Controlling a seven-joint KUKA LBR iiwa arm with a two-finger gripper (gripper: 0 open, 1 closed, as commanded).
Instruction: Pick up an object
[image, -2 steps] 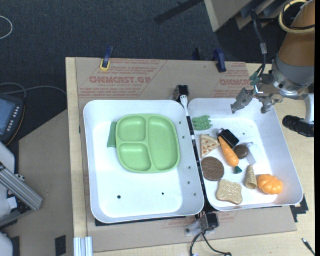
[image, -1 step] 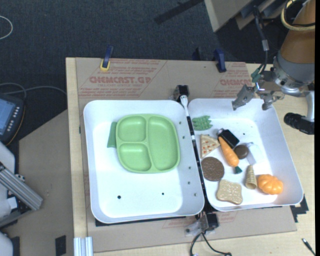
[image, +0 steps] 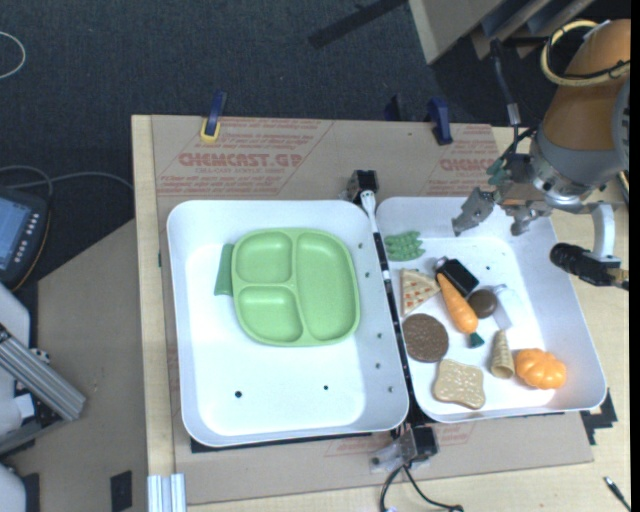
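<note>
My gripper hovers over the far part of the right bin, fingers spread open and nothing between them. Below it in that bin lie several toy foods: a green leafy piece, a triangular cracker, a black block, an orange carrot, a brown ball, a round brown cookie, a slice of toast, a beige cone and an orange pumpkin. The black block and carrot are the nearest, a short way in front of the fingers.
The left bin holds a green divided plate with a green cloth edge showing at its left. Clamps sit on the cardboard's far edge. A black part of the arm juts over the right bin's right rim.
</note>
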